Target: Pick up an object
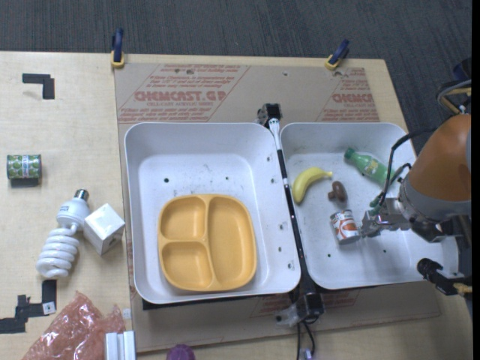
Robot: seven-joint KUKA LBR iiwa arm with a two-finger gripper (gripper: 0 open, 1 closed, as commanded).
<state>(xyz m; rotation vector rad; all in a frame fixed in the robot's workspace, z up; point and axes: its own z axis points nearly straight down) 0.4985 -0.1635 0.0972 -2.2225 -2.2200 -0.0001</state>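
Note:
In the right bin [390, 272] lie a yellow banana [308, 181], a small brown lump [338, 192], a green bottle [367, 164] and a small red and white can [345, 226]. My gripper [368, 227] is low in this bin, right against the can's right side. The grey arm with its orange band [448, 163] comes in from the right and covers the bin's right part. The can lies on its side near the middle of the bin floor.
The left bin [142, 201] holds a yellow divided plate [208, 241]. On the bench to the left lie a spiral light bulb [61, 240], a white cube [104, 228], a small green can [24, 167] and a pink mesh bag [71, 330].

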